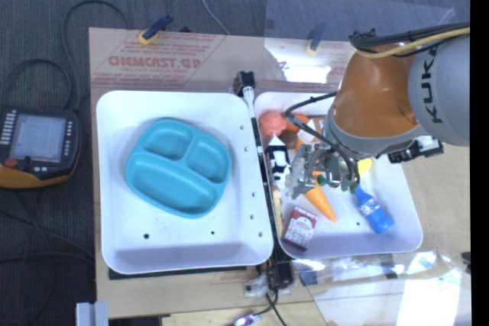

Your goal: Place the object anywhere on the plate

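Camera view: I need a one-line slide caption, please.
KUKA arm's gripper lowered among toys in the right bin, beside a toy carrot; blue plate waits in the left bin.

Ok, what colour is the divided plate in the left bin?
Light blue, a turquoise shade. The plate shows plainly in the overhead camera view.

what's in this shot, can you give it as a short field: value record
plate: blue divided plate in the left bin, nothing on it
right bin: carrot, blue bottle, small red packet, orange ball
arm: reaches in from the right, orange band over the right bin
gripper: gripper low among the items, near the carrot's top
task status: nothing placed on the plate yet
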### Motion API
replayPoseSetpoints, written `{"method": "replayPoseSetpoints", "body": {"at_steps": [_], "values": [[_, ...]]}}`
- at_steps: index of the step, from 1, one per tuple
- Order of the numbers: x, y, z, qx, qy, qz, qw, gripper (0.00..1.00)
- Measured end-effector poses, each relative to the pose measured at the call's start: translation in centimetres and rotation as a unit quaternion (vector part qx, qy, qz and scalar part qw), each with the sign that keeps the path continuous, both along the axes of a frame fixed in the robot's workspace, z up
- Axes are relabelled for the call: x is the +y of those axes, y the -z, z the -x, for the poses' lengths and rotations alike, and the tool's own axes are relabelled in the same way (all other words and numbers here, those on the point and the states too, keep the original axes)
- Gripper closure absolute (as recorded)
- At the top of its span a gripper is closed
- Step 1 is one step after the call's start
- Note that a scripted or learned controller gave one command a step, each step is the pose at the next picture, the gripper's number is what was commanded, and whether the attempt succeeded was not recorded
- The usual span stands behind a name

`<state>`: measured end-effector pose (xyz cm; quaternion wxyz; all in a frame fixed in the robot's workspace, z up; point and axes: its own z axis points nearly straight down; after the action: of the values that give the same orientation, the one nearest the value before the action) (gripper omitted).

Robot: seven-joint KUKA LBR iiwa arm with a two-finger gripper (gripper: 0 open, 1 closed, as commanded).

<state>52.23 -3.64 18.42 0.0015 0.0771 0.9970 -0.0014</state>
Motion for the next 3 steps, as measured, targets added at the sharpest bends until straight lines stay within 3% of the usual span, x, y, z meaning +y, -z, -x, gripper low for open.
{"method": "replayPoseSetpoints", "body": {"at_steps": [1, 2, 3], "values": [[4.8, 0.1, 2.2, 0.001, 0.095, -0.0021, 0.9954, 1.0], [11.6, 0.1, 0.3, 0.001, 0.08, -0.0024, 0.9968, 1.0], [22.4, 2.4, 3.4, 0.004, 0.108, -0.0021, 0.9942, 1.0]]}}
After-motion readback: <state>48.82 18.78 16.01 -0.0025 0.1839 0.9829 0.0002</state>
